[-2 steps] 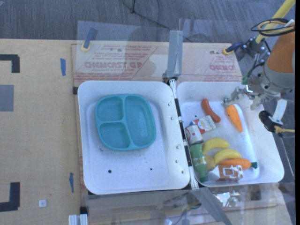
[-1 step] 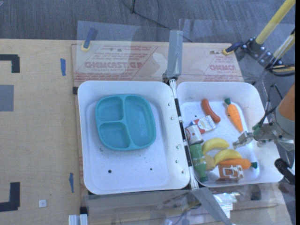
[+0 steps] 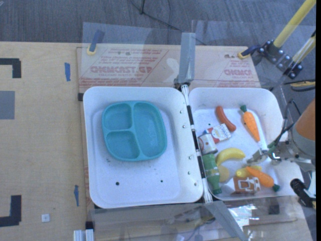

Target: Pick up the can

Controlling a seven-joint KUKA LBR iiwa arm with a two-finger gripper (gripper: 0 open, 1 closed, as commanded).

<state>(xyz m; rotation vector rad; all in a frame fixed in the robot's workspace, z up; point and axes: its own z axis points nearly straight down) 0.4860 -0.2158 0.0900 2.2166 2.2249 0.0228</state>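
Can [image 3: 206, 142], small silvery cylinder with red-and-white label, lying tipped on its side, resting in the right bin [image 3: 273, 100] near its left wall, sitting just left of the banana [image 3: 230, 155], just beyond the green bottle [image 3: 211, 171]

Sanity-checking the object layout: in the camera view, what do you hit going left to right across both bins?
Teal divided plate → can → sausage → upright carrot → tool. Banana, green bottle and the lower toys overlap in that span, so I left them out.
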